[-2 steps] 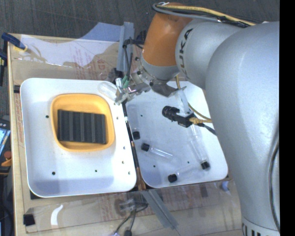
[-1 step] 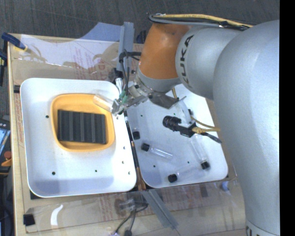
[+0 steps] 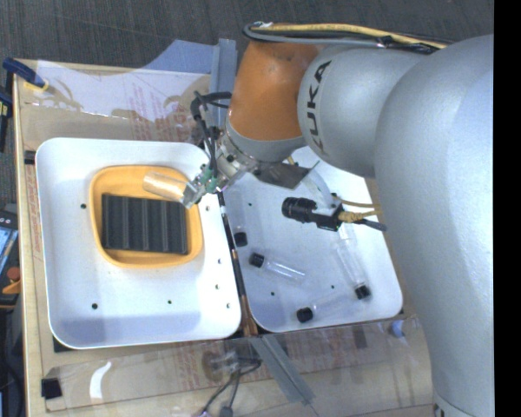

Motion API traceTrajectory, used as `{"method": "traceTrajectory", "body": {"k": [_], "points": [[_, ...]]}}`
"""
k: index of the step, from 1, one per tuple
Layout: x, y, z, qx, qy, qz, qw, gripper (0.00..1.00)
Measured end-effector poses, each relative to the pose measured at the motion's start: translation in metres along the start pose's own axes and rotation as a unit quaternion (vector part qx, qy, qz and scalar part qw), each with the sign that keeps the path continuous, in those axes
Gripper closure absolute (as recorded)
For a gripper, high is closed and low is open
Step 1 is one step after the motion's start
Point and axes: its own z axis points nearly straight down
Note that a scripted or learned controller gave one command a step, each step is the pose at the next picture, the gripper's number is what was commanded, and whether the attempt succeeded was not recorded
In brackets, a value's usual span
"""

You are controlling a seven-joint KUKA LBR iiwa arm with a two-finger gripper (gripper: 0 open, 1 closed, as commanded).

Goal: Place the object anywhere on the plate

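Tan cylinder [image 3: 163, 183]: lying nearly level over the upper right part of the plate, its left end reaching across the yellow rim towards the dark middle and its right end meeting the end effector's tip; its outline is looking a little blurred.
End effector [image 3: 196, 191]: hovering at the plate's upper right corner, just inside the left bin's right wall, and pointing down and to the left.
Grip: I cannot tell whether it is clenched or released, nor whether it is actually clamping the tan cylinder.
Plate [image 3: 96, 215]: sitting in the left bin, a yellow rounded rectangle that is carrying a dark ribbed insert [image 3: 148, 224] in its middle.
Left bin [image 3: 69, 307]: resting on the desk, white and shallow, with its right wall running beside the right bin.
Right bin [image 3: 384, 295]: lying partly under the arm and holding a clear tube [image 3: 285, 270] near its middle, a second clear tube [image 3: 348, 259] nearer its right wall, and a loose black cap [image 3: 304, 314] by its near edge.
Arm [image 3: 408, 146]: reaching in from the right, its orange band [image 3: 265, 94] hanging above the gap between the bins.
Desk [image 3: 113, 380]: showing pale wood around both bins.
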Motion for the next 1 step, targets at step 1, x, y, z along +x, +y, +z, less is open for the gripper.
{"method": "traceTrajectory", "body": {"k": [1], "points": [[0.0000,0.0001,-0.0001,0.000,0.000,0.000,1.0000,0.00]]}}
